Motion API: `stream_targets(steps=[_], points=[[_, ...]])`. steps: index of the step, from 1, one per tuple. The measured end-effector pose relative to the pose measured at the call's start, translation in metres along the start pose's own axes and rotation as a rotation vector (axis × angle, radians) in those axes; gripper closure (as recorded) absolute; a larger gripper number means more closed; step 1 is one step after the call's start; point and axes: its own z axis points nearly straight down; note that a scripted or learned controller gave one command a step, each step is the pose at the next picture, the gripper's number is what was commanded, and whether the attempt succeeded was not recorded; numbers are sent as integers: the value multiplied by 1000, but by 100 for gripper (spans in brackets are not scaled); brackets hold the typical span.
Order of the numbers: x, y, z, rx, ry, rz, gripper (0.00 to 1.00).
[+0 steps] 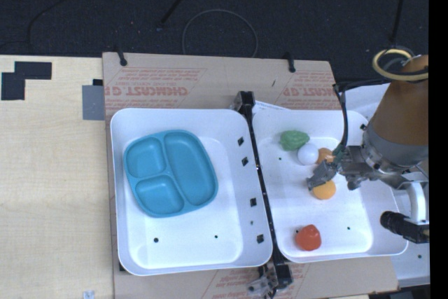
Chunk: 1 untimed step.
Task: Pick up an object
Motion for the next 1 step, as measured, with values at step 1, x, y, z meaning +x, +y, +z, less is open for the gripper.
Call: stream_targets(steps=[1], points=[[0, 3, -6, -13, -2, -2, 0]])
